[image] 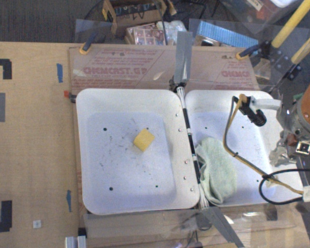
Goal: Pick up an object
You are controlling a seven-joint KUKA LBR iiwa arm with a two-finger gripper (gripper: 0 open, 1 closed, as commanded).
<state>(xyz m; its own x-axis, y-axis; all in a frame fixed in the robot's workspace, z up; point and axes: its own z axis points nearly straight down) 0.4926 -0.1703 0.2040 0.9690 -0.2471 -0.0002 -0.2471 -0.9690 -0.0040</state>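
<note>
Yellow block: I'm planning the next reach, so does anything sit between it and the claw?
The yellow block lies alone in the left bin. The claw is over the right bin; the raised rims where the bins meet lie between.

Arm (299, 119), right side of the bench: grey metal housing with an orange band at the far right edge. Wrist assembly silver-grey, angular, carrying a small square tag with a black-and-white marking. One white bracket ran leftward to a short black cylindrical fitting (256, 116). A tan hose (228, 130) looped from that fitting down and back to the right. A black cable (276, 177) curled beneath the wrist, ending near a white connector block.
</note>
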